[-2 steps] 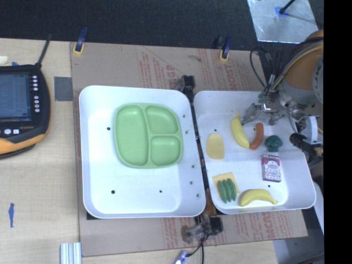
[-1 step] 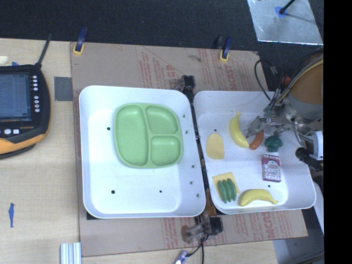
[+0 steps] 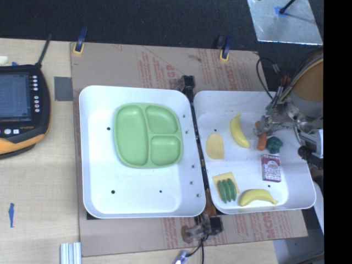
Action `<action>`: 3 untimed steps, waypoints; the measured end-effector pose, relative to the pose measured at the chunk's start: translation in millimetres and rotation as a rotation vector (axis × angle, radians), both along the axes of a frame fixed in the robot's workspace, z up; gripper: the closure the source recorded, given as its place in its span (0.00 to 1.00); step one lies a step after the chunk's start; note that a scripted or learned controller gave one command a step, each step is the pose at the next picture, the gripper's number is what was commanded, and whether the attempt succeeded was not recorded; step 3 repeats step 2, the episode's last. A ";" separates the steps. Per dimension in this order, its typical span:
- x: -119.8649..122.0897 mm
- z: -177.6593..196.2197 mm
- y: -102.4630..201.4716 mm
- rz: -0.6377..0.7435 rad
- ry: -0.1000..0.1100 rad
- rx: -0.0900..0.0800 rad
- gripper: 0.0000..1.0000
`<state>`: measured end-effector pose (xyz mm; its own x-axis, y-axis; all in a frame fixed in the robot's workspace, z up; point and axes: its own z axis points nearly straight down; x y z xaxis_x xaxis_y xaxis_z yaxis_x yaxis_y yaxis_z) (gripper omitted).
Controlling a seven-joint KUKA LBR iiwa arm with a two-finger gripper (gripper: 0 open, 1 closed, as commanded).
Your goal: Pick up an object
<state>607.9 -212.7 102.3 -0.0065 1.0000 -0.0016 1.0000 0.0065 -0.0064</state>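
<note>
The right bin [image 3: 297,202] holds several toy foods. An orange carrot with a green top [image 3: 266,143] lies near the bin's right side. My gripper [image 3: 268,124] hangs right over the carrot's upper end and partly hides it. A small banana [image 3: 238,131] lies left of the carrot. A second banana [image 3: 257,197] lies at the bin's front. A pale yellow slice [image 3: 215,146], a red packet [image 3: 271,168] and green pea pods on a yellow card [image 3: 225,187] also lie there.
The left bin [image 3: 99,197] holds a green divided plate [image 3: 148,135]. A handheld control pendant [image 3: 19,109] sits on the bench at far left. Clamps and a bracket stand at the seam between the bins [image 3: 188,84].
</note>
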 end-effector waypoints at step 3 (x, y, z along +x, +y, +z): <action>-20.0 89.6 131.1 0.001 -0.002 0.001 1.00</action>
